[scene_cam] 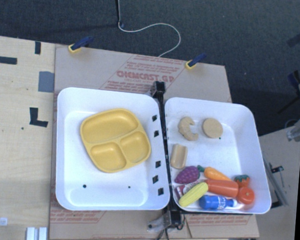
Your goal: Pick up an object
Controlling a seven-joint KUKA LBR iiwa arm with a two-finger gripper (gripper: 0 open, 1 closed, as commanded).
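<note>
Toy foods (222,188): roughly nine in right bin (239,140), including one corn cob (193,194), one grape bunch (188,174); one yellow tray (115,139) in left bin (107,196).

Left bin (67,136): I see a yellow divided tray (115,139), tilted.
Right bin (241,146): I see a croissant (188,128) beside a round biscuit (212,128); bread slice (178,156) below them.
Lower right corner: grapes (188,174), corn (193,193), carrot (216,174), sausage (222,187), tomato (245,195), blue bottle (217,202), clustered, touching.

Two bins (65,135) — one tray (115,139) — nine toy foods (222,187)
</note>
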